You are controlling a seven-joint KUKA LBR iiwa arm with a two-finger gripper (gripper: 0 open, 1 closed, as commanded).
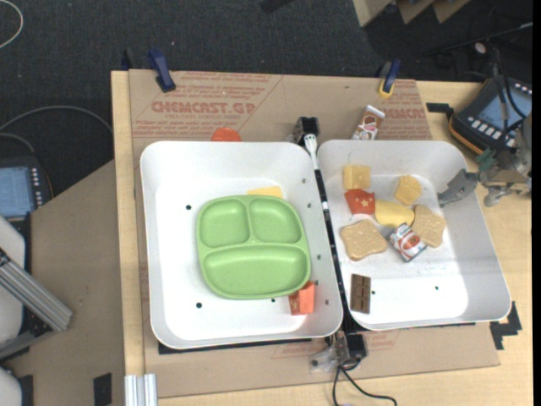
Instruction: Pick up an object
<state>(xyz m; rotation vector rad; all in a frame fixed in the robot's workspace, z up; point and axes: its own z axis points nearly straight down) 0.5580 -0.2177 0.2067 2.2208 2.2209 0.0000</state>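
Saw a green plate [251, 245] in the middle of the left bin [165, 227], a yellow slice [266, 192] touching its far rim, and an orange block [303, 299] near that bin's front right corner. Judged little risk there: well apart from the claw.

Found the pickable things crowded in the left half of the right bin [465, 286]: a cheese cube [356, 177] toward the far left corner, a red piece [360, 201] just in front of it, toast [363, 239] nearer the front, a chocolate bar [360, 293] alone by the front left edge. Further right, noted a yellow wedge [394, 212], a small can [406, 242], a tan piece [408, 189] and a cracker [428, 225], all touching or nearly so.

Spotted the claw [456, 189] at the right bin's right edge, beside the cracker but apart from it. Could not tell whether apart or together; saw nothing clamped in it.

Judged the main hazard to be the crowding: could wedge against two neighbours at once, push the pile toward the left wall, or nip only an edge and drop it. Reckoned the flat toast and the bar hard to get under, the can likely to roll. Reckoned a strike on the bin's right rim possible too.
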